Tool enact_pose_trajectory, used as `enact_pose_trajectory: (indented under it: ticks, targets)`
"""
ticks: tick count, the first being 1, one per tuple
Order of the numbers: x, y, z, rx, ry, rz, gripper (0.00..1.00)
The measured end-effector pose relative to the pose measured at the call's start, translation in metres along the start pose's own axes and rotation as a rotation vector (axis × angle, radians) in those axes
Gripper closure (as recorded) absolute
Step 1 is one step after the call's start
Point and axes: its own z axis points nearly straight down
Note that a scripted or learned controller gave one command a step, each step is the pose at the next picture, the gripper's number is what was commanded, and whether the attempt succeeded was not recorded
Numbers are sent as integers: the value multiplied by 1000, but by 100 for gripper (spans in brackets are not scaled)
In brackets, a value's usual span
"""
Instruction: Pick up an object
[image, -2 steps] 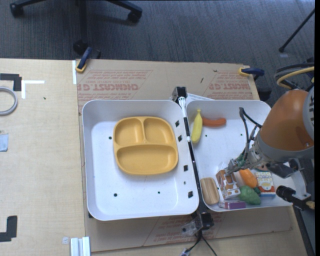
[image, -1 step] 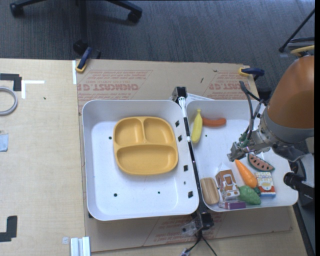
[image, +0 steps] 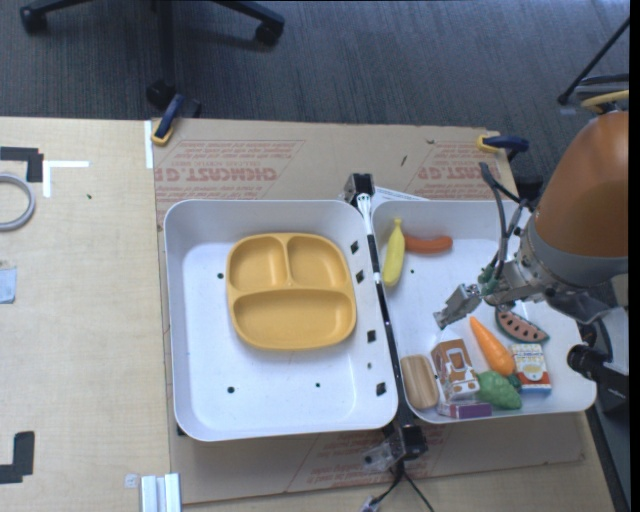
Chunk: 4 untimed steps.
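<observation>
Nothing has been lifted yet: the left bin (image: 190, 400) carries just a yellow divided plate (image: 291, 290), while every candidate still lies in the right bin (image: 560, 405), namely a banana (image: 394, 254) and sausage (image: 430, 243) at the far end, and a carrot (image: 491, 345), watermelon slice (image: 521, 326), bread roll (image: 418, 381), snack box (image: 456, 372), small carton (image: 531, 366) and green vegetable (image: 500, 390) crowded at the near end. The grey arm (image: 590, 210) leans in from the right over that bin, wrist tipped down. Its gripper (image: 458, 304) hangs with fingers apart, holding nothing, just beside the carrot's upper end, so the whole grasp is left to do.
</observation>
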Motion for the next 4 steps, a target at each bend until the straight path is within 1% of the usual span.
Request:
enact_pose_trajectory:
  ticks: [1, 2, 3, 4]
  targets:
    - [-70, -17, 93, 1, 1, -102, 0]
    - [-98, -12, 148, -6, 2, -168, 0]
    - [-100, -11, 138, -8, 1, -166, 100]
    - [-100, -11, 138, -8, 1, -166, 0]
